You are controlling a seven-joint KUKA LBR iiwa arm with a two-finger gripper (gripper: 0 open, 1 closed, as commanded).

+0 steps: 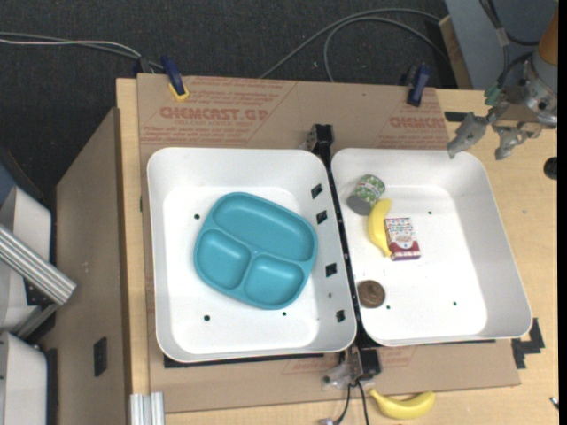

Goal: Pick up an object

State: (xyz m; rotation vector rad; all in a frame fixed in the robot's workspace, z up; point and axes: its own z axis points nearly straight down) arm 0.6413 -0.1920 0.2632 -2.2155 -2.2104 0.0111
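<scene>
My gripper hangs above the far right corner of the right bin, its two fingers spread open with nothing between them. In that bin's left half lie a yellow banana, a small red and white carton touching the banana's right side, a green and grey can on its side just above them, and a brown round disc near the front. All of these sit well to the left of and below the gripper.
The left bin holds a teal divided plate. A second banana lies on the bench in front of the bins. Blue clamps hold the cardboard at the back. Cables run behind.
</scene>
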